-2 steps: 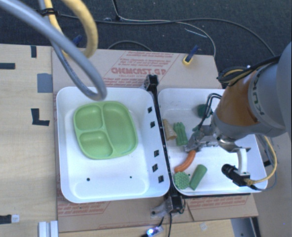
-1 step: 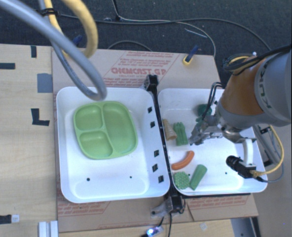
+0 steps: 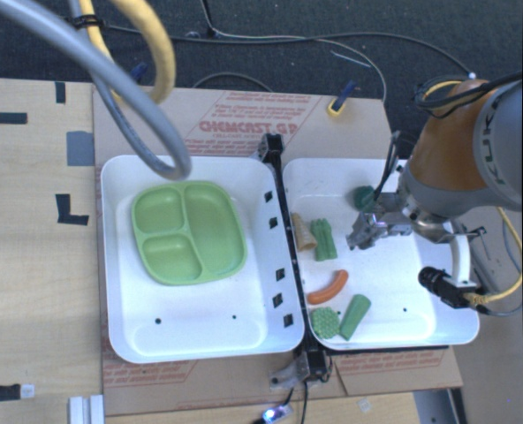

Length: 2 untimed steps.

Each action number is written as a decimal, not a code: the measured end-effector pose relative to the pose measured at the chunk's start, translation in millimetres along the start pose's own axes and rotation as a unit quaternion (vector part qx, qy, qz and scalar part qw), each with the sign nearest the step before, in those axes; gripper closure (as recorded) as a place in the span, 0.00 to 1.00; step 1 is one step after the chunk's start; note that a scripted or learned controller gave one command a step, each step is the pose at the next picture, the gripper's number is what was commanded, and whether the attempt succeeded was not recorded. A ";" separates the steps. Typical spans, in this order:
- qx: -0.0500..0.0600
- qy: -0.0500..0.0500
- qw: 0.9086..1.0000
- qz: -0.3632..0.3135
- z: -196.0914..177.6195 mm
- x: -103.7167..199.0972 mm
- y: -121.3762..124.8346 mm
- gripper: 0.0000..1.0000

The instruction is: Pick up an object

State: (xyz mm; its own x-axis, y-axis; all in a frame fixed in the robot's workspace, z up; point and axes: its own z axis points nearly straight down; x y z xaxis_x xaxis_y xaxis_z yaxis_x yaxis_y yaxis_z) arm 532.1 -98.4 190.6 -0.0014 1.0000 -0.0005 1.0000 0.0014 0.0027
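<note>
Candidate: orange sausage (image 3: 327, 287) lying in the right bin (image 3: 438, 325), beside green pieces (image 3: 323, 238). Looks like light, stiff toy plastic, probably slick (judgement); take it across the narrow middle. Pincer (image 3: 366, 234) hovers above bin; grip state: cannot tell. Cardboard (image 3: 244, 122) print reads "CHEMCAST GP".

Grey arm (image 3: 509, 148), orange band (image 3: 447, 148) above wrist, black cables, dark metallic hand (image 3: 367, 234).

Red "CHEMCAST GP" print on the cardboard sheet (image 3: 244, 122) under the bins
</note>
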 end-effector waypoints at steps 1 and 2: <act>-0.001 0.000 1.000 0.000 -63.0 0.0 -1.4 1.00; 0.002 0.001 1.000 -0.003 -67.3 54.9 10.5 1.00</act>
State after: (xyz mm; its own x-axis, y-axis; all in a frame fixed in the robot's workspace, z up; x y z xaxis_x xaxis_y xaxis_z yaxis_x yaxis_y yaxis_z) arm 542.4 -43.5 257.9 -0.0072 1.0000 0.0019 1.0000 0.0072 -0.0008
